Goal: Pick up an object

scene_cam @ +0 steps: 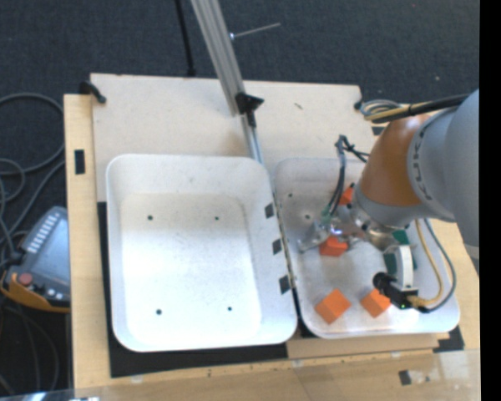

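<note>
Nearest in the right bin (451, 320) lie two orange blocks: one (333, 305) toward the bin's left, another (374, 302) just to its right, partly under the arm's cabling. Farther in, the gripper (332, 239) sits low in the bin at a third orange block (334, 246); whether its jaws clasp that block cannot be told. Above it rises the grey arm (434, 170) with its orange band. The left bin (117, 182) lies alongside.

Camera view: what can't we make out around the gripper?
- Gripper: finger state, too small and cluttered.
- Orange block under it: held or just resting, unclear.
- Orange bit by the wrist: mostly hidden by the arm.
- Right bin: right side covered by the arm.
</note>
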Robot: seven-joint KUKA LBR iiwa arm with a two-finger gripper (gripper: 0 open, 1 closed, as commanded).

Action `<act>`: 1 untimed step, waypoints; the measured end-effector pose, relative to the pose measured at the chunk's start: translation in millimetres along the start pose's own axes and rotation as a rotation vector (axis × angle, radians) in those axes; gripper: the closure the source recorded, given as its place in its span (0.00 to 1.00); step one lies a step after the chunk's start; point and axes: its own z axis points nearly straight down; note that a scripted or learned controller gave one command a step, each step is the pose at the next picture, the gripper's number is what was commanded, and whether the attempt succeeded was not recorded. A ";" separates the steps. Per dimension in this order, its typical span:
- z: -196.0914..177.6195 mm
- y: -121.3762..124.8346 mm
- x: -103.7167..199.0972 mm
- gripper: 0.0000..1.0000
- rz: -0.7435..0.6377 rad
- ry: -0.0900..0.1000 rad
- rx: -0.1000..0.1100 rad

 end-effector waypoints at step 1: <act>-15.7 -3.6 12.3 0.00 -0.004 0.001 -0.003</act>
